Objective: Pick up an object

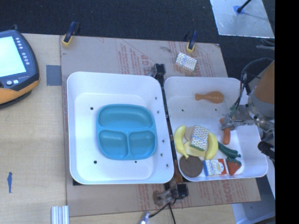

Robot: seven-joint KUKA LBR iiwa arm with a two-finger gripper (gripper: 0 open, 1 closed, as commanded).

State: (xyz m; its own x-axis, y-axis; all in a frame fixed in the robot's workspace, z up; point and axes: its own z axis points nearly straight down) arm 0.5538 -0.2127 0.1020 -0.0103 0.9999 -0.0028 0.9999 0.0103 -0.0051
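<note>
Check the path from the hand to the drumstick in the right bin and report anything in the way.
Nothing visible blocks it. The hand sits at the right side of the right bin, and the drumstick lies up and to its left on bare bin floor. The carrot piece and the banana pile lie below, off that line.

Bright, even light falls from overhead, and the two white bins (pixel 117 80) nearly bleach out, their rims hard to trace. Shadows are short and soft, lying just under the blue tray (pixel 126 130) toward six o'clock. A pale sheet (pixel 240 13) at one o'clock glares. The floor toward twelve o'clock sits dark. The whole view is slightly soft, with small print unreadable.
</note>
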